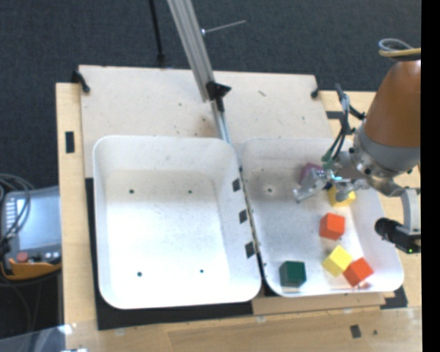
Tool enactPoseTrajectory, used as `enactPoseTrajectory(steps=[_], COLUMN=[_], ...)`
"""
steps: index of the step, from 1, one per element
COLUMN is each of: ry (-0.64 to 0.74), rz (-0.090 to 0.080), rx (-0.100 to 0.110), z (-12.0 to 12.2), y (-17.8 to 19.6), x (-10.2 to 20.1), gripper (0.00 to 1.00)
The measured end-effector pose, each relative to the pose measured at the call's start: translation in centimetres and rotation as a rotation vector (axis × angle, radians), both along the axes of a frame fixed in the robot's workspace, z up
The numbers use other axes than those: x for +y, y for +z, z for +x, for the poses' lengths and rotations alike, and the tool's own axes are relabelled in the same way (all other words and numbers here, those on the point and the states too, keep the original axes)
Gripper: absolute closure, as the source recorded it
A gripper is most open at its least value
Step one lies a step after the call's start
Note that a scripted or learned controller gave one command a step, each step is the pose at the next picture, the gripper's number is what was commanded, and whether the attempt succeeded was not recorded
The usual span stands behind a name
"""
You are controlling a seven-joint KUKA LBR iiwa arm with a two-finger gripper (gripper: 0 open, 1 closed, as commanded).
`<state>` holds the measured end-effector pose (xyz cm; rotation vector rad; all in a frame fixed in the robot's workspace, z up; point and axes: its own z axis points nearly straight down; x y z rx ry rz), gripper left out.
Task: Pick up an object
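No legible text or labels, seemingly.

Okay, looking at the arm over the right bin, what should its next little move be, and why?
Probably a short descent. The gripper sits in the upper part of the right bin, beside a yellow block under the wrist, with nothing visibly held. The orange block lies just below as an alternative.
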<state>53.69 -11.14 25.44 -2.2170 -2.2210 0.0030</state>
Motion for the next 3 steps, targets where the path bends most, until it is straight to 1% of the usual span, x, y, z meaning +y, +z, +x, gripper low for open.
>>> enactPoseTrajectory(steps=[1, 2, 3], ry=[-0.001, -0.004, -0.004], rz=[-0.001, -0.002, -0.002], rx=[-0.005, 0.001, 0.001], z=[0.1, 0.3, -0.2], y=[0.2, -4.8, -9.5], x=[0.0, -1.1, -0.6], gripper=[0.00, 0.00, 0.00])
